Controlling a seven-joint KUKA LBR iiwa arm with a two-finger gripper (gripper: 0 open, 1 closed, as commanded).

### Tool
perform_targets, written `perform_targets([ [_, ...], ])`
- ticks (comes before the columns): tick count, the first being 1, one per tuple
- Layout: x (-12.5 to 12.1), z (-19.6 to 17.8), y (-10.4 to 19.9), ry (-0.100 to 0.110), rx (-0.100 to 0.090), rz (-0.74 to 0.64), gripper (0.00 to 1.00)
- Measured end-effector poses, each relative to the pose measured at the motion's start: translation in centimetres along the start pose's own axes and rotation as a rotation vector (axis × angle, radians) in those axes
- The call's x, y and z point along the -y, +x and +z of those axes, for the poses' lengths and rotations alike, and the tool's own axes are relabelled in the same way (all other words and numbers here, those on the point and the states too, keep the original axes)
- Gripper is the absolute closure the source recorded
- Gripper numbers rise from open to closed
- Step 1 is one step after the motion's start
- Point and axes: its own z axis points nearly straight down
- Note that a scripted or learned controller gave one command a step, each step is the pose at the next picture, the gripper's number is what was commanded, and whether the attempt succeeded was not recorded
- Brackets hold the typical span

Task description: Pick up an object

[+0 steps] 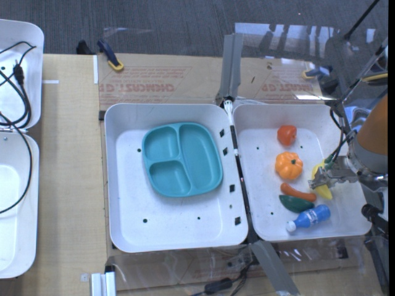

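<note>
The right bin (pixel 265 221) holds a red tomato (pixel 286 134), an orange pumpkin (pixel 289 165), a red-orange chili (pixel 298 193), a dark green piece (pixel 296 203) and a small blue bottle (pixel 310 219) lying on its side. A yellow item (pixel 324 192) lies by the bin's right wall. My gripper (pixel 318 179) is low over the yellow item, reaching in from the right, and partly covers it. I cannot make out whether the yellow item is gripped or just lies under the tool.
The left bin (pixel 123 214) holds a teal divided plate (pixel 182 159). The arm's orange band (pixel 375 134) hangs over the right bin's right wall. A metal divider (pixel 231 73) stands behind the bins, and cables (pixel 12 91) lie at far left.
</note>
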Motion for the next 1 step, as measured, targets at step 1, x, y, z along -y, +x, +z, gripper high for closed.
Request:
perform_targets([
  [1,-3.50,-11.06,4.59,-0.003,0.004,-0.005,1.00],
])
